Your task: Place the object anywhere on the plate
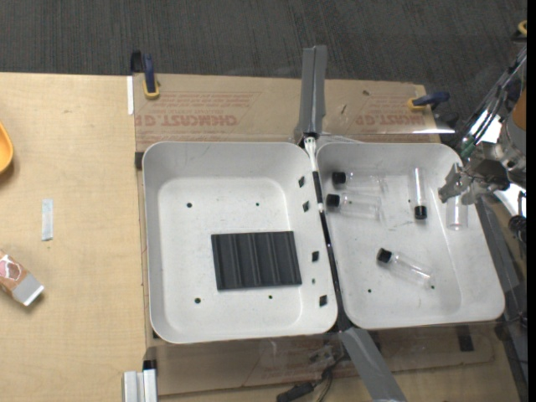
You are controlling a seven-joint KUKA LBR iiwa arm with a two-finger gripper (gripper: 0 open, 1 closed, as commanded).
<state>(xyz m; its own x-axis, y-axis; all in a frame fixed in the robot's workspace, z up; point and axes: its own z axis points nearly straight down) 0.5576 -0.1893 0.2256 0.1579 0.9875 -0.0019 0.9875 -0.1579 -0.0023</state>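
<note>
Looking at four clear vials (404, 265) with black caps in the right bin (469, 308): light, slick, rolling, fragile. Grab mid-barrel, crosswise. Ribbed plate (255, 260) sits in left bin (167, 308). Gripper (466, 184) at right rim; opening unclear.

Lighting even, bright, diffuse from overhead; white bins (167, 224) near overexposed with faint soft shadows at inner walls; clear vials (402, 265) low-contrast; focus slightly soft throughout, mild grain.
</note>
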